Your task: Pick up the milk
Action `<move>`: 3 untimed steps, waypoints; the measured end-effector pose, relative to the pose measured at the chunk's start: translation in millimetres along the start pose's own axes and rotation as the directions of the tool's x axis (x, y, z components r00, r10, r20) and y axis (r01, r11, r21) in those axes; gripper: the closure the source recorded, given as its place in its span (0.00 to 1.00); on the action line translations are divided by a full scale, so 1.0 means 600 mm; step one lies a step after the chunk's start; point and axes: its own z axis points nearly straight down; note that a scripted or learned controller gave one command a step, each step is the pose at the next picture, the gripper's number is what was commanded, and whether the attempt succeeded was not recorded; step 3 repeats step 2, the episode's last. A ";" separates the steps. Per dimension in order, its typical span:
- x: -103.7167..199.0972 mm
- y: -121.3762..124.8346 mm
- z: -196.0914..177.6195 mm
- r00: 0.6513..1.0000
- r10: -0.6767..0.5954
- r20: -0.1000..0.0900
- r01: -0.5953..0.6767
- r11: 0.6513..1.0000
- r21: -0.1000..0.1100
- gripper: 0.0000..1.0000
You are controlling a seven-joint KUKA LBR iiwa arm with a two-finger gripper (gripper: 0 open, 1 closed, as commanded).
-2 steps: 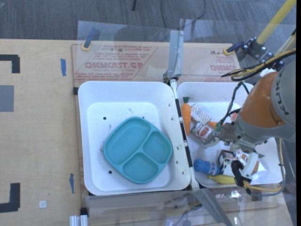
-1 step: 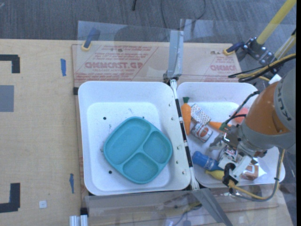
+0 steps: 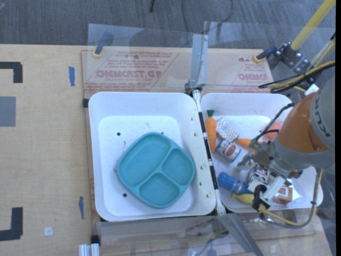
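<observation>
Counter, right bin (image 3: 298,103): hand (image 3: 257,169) at 4 o'clock of milk (image 3: 226,132); its state can't tell. Milk not yet lifted.

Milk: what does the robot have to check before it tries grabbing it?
1. Milk spotted: cannot tell; the white-and-red pack in the right bin looks likeliest.
2. Gripper over the right bin: ok.
3. Gripper above that pack: not ok; it hangs nearer the blue bottle.
4. Room around the pack: not ok; a carrot lies right beside it.
5. Nothing carried already: cannot tell.
</observation>
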 end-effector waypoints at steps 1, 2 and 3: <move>0.038 -0.033 -0.155 0.994 -0.104 0.010 0.104 0.994 0.018 0.00; -0.041 0.011 -0.013 0.997 -0.071 0.009 0.071 0.997 0.017 0.00; -0.041 0.011 -0.013 0.997 -0.071 0.009 0.071 0.997 0.017 0.00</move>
